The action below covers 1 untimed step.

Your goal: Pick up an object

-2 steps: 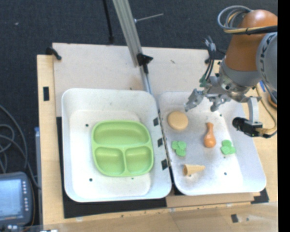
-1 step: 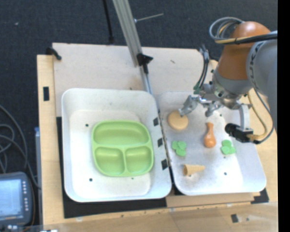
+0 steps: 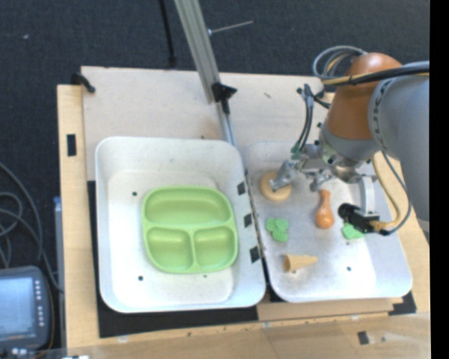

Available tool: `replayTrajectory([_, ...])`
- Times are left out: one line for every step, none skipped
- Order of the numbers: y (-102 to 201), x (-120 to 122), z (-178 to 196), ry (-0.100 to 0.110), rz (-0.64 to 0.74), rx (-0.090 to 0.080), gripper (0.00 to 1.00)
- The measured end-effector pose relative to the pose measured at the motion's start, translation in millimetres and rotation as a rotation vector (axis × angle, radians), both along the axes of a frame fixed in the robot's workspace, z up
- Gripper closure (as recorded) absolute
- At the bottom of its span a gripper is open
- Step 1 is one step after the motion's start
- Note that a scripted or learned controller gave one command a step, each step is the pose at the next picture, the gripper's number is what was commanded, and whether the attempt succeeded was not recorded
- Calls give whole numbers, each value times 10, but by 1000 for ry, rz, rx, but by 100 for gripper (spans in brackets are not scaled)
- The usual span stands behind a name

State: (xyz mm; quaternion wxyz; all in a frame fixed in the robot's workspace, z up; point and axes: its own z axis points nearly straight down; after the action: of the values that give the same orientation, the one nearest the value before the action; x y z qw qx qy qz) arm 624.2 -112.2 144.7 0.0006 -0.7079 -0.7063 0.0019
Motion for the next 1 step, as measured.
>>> replayTrajectory([-6, 19, 143, -8, -5, 1, 100])
